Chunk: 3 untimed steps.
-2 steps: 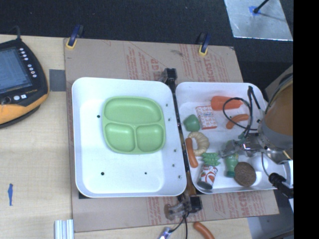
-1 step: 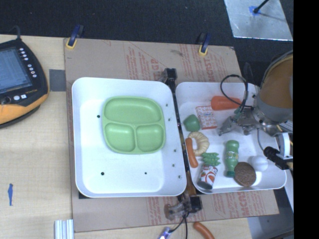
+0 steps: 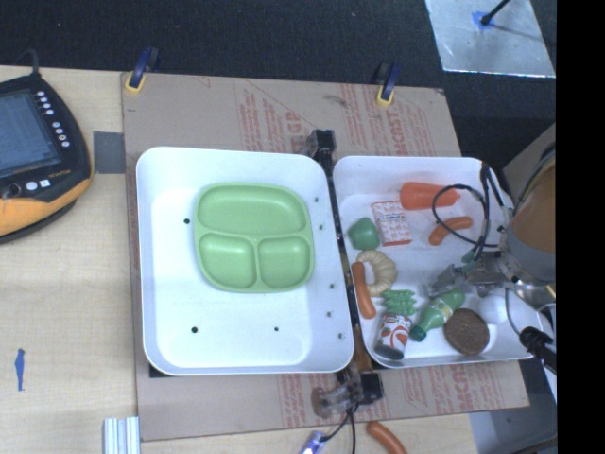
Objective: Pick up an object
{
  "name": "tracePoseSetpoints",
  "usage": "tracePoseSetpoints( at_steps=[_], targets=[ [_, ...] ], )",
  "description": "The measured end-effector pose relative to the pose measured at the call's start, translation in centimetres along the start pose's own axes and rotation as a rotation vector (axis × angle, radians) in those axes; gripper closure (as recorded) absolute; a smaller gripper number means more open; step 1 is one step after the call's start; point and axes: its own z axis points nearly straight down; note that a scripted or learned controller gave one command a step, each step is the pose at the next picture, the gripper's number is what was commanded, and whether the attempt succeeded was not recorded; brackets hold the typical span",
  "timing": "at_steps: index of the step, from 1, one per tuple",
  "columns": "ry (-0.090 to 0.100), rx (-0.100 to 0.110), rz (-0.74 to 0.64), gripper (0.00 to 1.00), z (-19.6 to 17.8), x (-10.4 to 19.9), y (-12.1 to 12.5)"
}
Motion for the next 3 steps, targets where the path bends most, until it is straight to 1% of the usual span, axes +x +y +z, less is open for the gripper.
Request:
tracePoseSetpoints(
  at_steps=[1, 2, 3],
  targets=[
    [-0.002, 0.0, -0.006, 1.0, -1.1, -0.1, 0.1],
    [0.0, -0.003, 0.002, 1.0, -10.8, -1.4, 0.0],
    [0.0, -0.003, 0.002, 0.0, -10.8, -1.3, 0.0]
  ],
)
